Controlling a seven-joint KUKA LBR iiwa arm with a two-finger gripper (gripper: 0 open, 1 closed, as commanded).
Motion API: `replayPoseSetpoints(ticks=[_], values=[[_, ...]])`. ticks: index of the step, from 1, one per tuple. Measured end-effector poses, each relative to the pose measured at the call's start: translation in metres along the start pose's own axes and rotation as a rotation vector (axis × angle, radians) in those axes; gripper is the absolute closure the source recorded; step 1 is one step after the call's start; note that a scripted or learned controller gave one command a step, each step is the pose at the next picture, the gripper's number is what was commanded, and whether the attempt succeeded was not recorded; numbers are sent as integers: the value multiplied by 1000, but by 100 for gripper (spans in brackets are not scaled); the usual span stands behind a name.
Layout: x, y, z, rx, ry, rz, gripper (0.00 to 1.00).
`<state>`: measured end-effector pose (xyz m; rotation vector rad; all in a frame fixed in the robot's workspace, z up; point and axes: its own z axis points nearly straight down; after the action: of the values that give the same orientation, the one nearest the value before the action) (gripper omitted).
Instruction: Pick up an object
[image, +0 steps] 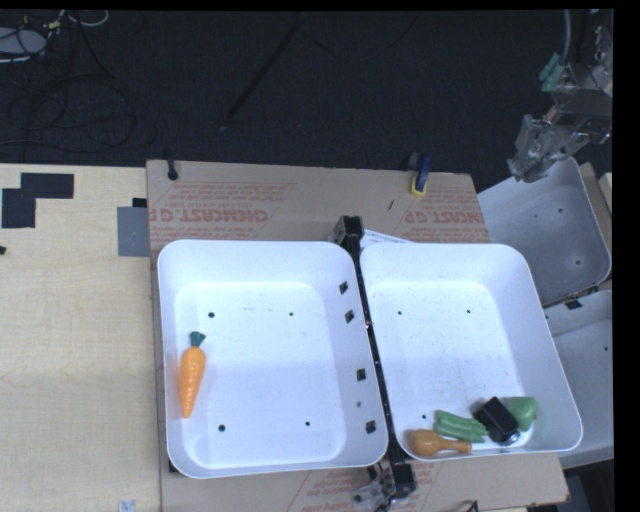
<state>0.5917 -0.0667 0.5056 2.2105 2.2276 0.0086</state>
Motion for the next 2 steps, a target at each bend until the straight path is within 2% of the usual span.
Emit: replayPoseSetpoints(ticks=[1, 2], values=[[-51, 39, 98, 17, -2, 12, 100], [-153, 47, 212, 19, -2, 16, 100]])
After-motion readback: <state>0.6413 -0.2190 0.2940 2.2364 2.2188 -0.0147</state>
